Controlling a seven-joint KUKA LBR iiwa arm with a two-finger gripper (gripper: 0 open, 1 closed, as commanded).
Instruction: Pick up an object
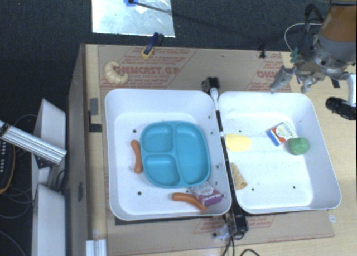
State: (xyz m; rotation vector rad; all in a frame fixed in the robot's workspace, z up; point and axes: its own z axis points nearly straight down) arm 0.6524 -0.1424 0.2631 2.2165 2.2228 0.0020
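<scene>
My gripper (292,83) hangs over the far rim of the right bin (321,193), its two fingers spread open with nothing between them. Inside that bin lie a small white carton with red and blue print (280,133), a green ball (298,145) touching the carton's right side, a pale yellow piece (238,142) by the left wall, and a brown tapered piece (239,177) below it. The carton sits roughly a hand's width nearer the camera than the gripper.
The left bin (120,138) holds a blue divided plate (174,153), two sausages (136,156) (188,199) and a purple packet (207,194). A beige curled item (114,72) lies on the cardboard behind it. The orange-banded arm (340,20) rises at the upper right.
</scene>
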